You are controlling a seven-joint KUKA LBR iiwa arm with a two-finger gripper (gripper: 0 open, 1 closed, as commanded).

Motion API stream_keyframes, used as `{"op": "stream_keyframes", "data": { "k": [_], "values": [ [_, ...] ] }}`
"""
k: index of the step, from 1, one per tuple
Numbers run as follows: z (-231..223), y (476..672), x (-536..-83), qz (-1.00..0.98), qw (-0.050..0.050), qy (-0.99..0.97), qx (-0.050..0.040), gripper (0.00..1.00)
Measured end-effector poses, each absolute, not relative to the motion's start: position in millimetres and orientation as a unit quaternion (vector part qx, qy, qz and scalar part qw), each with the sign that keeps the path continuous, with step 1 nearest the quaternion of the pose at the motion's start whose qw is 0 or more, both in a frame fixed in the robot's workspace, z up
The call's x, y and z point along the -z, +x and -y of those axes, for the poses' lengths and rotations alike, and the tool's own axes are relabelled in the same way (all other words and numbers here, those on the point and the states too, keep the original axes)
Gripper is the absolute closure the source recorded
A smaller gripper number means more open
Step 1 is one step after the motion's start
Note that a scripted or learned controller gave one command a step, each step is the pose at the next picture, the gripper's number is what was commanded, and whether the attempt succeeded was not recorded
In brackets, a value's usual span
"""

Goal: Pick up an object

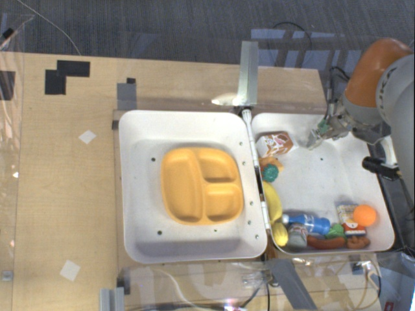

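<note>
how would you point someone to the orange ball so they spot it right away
Start at the right white bin and go to its near right corner, where a row of items lies along the front wall. The orange ball sits at the right end of that cluster. It is the one plain round orange thing there, unlike the long yellow banana and blue bottle.

This is a robotics lab, not a home or shop: a pale wooden bench stands on dark grey carpet, marked with black tape squares, with two white bins fixed side by side by metal brackets. Loose cables trail along the bench's front edge, and a grey arm with an orange band reaches in
</note>
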State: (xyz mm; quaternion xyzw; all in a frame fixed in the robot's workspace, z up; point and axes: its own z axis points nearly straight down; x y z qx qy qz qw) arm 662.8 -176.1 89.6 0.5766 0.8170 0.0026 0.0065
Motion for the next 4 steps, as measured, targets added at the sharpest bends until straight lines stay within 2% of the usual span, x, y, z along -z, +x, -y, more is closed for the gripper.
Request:
{"op": "stream_keyframes", "data": {
  "k": [1, 2, 3, 4],
  "values": [
    [176.7, 661.4, -87.9, -0.817, 0.005, 0.577, -0.0016, 0.00],
    [168.6, 668.8, -87.8, -0.815, 0.003, 0.580, 0.0020, 0.00],
    [140.2, 614.6, -88.3, -0.897, 0.005, 0.442, -0.0019, 0.00],
    [171.7, 610.9, -135.2, -0.929, 0.006, 0.371, -0.0008, 0.00]
  ]
}}
